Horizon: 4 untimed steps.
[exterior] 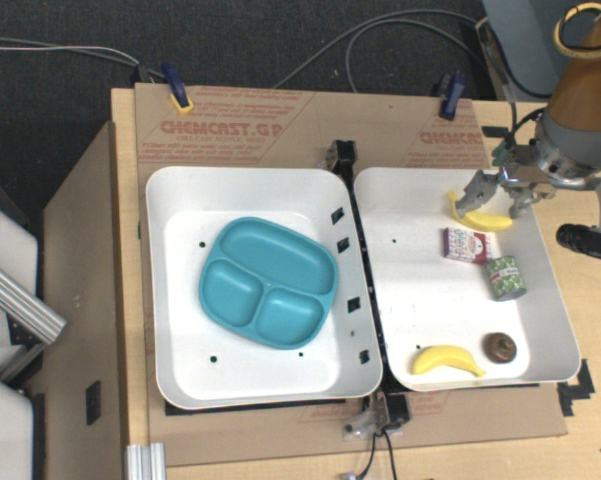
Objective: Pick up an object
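In the right bin point(410, 298), my gripper point(499, 199) hangs over the far right corner, open, its fingers spread apart. A yellow banana point(483, 221) lies just below and between the fingertips; nothing is held. Nearer the front lie a pink and purple packet point(465, 245), a small green can point(506, 278), a brown round piece point(499, 347) and a second banana point(446, 361).
The left bin point(180, 348) holds a teal divided plate point(268, 281). A black divider with clips point(355, 268) runs between the bins. Blue clamps point(177, 88) point(451, 95) pin the cardboard at the back. Bare bin floor lies left of the packet.
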Each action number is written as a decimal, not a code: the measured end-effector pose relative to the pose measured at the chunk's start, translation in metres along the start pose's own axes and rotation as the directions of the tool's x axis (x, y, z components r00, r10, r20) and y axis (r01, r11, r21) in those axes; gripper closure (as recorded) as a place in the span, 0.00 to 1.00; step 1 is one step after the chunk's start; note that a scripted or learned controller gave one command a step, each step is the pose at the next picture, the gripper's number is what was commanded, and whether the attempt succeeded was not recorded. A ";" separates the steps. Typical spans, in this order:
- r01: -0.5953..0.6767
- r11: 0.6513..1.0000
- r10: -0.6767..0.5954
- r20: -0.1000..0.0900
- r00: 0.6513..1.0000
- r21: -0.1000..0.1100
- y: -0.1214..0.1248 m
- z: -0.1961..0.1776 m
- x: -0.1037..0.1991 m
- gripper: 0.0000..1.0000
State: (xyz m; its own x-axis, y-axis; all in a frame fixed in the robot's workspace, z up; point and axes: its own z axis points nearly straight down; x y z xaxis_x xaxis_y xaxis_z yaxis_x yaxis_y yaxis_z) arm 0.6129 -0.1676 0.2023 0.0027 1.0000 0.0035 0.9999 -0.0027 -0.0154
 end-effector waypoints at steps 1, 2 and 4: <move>0.003 1.000 -0.003 0.003 1.000 -0.014 0.003 -0.008 0.000 0.00; 0.005 1.000 -0.005 0.002 1.000 -0.010 0.003 0.036 0.008 0.00; 0.004 1.000 -0.004 0.006 1.000 -0.020 0.014 0.112 0.001 0.00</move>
State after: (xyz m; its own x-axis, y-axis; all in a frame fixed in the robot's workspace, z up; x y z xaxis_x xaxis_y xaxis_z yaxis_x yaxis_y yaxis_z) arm 0.6254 -0.1658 0.0898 -0.0014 1.0000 -0.0026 1.0000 0.0014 0.0042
